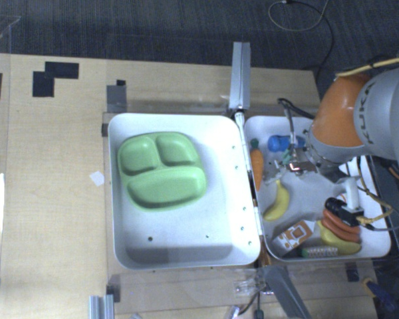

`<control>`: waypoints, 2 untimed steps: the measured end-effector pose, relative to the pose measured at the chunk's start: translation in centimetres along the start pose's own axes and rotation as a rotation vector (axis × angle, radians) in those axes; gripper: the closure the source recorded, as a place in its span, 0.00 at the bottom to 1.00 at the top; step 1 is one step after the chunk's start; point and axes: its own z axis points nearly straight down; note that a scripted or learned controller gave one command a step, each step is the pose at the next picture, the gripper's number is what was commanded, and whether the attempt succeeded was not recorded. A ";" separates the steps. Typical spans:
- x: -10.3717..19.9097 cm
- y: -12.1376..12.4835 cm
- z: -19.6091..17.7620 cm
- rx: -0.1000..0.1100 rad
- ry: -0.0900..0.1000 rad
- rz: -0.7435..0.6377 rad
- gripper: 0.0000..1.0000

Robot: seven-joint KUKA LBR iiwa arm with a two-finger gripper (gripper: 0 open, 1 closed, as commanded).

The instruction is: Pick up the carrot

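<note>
On a pale wooden bench [46, 198] before dark carpet [153, 12], the slim orange carrot [257, 167] lies along the right white bin's [379, 248] left wall, near the gripper [289, 165], whose grip state I cannot tell

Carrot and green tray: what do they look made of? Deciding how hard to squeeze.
Carrot: probably a moulded plastic toy, judging by its even orange colour and smooth skin; too small to be sure.
Green tray: looks like moulded plastic, matte to slightly glossy, one uniform pale green with rounded, raised dividers between three compartments.
</note>
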 end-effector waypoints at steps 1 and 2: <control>0.2 0.2 -0.8 -0.001 0.002 -0.002 1.00; 6.6 -3.2 -9.3 0.005 0.002 -0.046 1.00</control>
